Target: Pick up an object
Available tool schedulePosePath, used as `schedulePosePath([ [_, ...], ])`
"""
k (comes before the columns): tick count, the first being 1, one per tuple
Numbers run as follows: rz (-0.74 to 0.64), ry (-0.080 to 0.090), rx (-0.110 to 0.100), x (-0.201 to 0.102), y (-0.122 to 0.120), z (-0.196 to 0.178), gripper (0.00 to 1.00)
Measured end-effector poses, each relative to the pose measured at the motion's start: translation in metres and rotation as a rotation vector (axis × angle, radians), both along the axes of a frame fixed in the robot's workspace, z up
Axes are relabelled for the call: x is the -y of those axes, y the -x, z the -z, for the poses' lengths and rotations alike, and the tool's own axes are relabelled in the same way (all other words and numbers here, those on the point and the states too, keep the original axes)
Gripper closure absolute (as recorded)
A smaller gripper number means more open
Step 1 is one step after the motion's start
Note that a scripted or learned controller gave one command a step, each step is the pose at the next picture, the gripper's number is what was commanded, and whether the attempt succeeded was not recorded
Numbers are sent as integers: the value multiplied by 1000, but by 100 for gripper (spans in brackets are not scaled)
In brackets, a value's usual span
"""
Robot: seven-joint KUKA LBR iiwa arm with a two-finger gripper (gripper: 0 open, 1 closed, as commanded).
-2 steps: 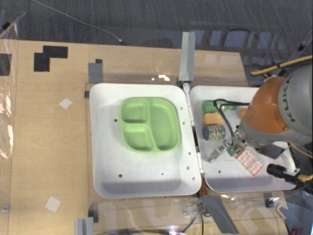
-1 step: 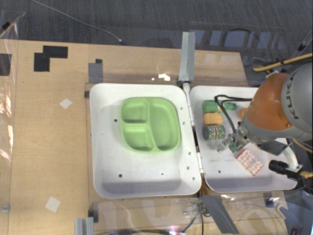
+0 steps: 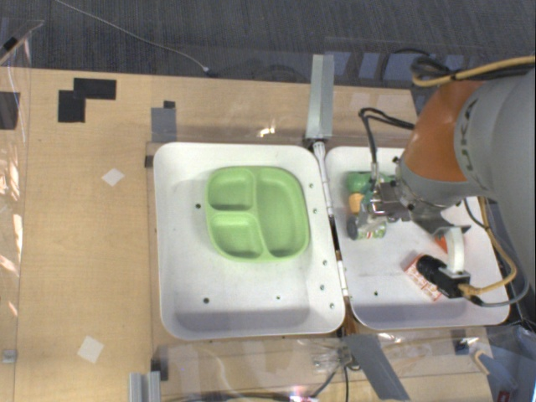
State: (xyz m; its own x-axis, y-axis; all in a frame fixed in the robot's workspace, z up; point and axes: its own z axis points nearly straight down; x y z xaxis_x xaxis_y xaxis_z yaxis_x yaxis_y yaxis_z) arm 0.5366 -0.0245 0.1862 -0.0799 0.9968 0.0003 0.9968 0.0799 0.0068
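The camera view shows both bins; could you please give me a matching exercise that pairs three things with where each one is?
Things:
1. green divided tray
2. gripper
3. red-and-white packet

Places:
A. right bin, lower right part in the view
B. left bin, middle
C. right bin, over small green and yellow objects near its left wall

Pairs: 1-B, 2-C, 3-A

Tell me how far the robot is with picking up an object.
Looks done: the reach; the gripper is at a cluster of small green and yellow things in the right bin. In hand: the grasp, though I cannot tell whether anything is caught. Left: the lift; nothing is visibly raised. The green tray lies in the left bin, and a red-and-white packet lies apart.
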Motion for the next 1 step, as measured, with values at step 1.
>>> schedulePosePath([
  [1, 237, -2, -1, -50, 19, -80, 100],
])
